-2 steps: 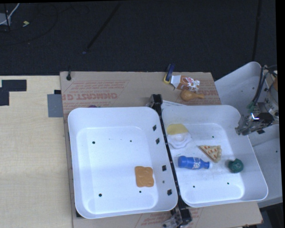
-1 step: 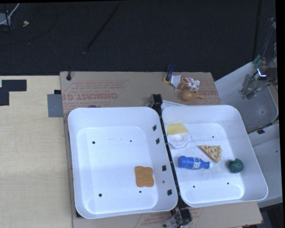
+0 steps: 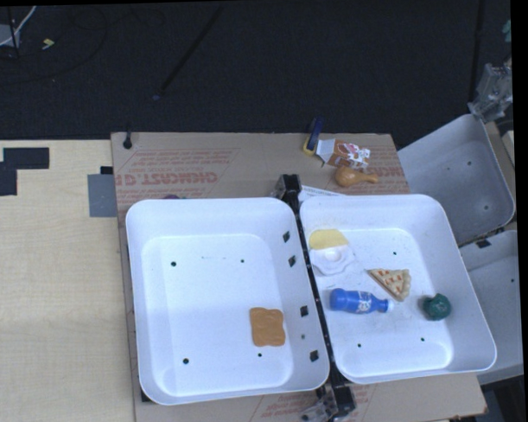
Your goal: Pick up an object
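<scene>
Toast-brown flat bread slice [image 3: 267, 327] lies low in the left white bin [image 3: 149, 253]. In the right white bin [image 3: 456, 260] a blue plastic bottle [image 3: 358, 302] lies centrally, with a pizza wedge [image 3: 390, 282] above-right, a dark green round lump [image 3: 437, 307] right, and a yellow-and-white piece [image 3: 327, 248] upper left. Whether the hand is open or closed cannot be told.

Toast [image 3: 268, 327] in left bin [image 3: 153, 253]; bottle [image 3: 358, 302] in right bin [image 3: 458, 329].
</scene>
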`<state>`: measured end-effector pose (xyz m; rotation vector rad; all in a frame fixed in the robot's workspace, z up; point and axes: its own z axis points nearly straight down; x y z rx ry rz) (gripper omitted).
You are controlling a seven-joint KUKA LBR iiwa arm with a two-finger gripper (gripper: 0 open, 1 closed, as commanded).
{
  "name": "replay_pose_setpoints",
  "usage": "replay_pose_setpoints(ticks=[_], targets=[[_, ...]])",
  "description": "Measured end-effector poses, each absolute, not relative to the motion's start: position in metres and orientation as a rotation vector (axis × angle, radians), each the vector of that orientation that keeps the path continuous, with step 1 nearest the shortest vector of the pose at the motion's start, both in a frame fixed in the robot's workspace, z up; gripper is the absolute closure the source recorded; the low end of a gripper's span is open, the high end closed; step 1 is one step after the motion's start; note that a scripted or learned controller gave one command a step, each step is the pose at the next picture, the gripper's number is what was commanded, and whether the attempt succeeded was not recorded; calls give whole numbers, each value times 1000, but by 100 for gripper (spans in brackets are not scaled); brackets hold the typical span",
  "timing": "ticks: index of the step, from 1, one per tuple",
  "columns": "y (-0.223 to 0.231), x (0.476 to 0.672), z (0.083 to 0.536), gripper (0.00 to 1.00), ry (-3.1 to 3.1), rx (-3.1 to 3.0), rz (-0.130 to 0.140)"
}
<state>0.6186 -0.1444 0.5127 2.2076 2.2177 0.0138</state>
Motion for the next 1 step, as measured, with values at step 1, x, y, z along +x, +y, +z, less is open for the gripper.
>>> replay_pose_setpoints(ticks=[1], targets=[[-138, 555, 540, 100, 2222, 2223, 1]])
